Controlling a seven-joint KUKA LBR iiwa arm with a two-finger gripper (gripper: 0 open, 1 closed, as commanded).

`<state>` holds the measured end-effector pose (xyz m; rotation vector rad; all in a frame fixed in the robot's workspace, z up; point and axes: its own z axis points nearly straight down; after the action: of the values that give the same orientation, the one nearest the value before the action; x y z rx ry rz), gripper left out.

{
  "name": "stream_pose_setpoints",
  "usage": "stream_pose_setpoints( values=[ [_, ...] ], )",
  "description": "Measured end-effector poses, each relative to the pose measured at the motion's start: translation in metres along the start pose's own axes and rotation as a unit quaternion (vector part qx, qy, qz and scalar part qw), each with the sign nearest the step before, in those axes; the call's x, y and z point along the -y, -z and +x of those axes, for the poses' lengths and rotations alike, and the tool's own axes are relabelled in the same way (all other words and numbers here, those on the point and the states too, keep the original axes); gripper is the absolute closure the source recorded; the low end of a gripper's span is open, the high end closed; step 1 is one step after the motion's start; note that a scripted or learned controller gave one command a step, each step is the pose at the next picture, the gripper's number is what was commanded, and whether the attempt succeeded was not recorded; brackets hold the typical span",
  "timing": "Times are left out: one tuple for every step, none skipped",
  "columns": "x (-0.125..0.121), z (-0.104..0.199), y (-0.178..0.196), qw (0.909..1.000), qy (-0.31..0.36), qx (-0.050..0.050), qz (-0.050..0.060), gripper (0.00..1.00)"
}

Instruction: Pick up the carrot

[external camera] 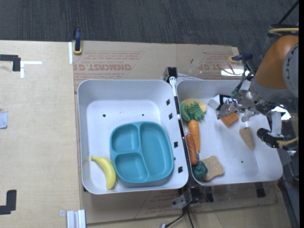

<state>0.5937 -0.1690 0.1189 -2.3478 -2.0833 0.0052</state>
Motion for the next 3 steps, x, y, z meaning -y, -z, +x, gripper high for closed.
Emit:
stream_pose_setpoints(
  values=[
    [-0.01, 0.073, -0.017, 0.9983, 0.058, 0.003, -0.01, 0.0],
    [0.007, 0.072, -0.017, 0.9992, -0.038, 0.001, -0.014, 0.0],
    [0.027, 0.071, -0.018, 0.9994, -0.031, 0.002, -0.014, 0.0]
  ],
)
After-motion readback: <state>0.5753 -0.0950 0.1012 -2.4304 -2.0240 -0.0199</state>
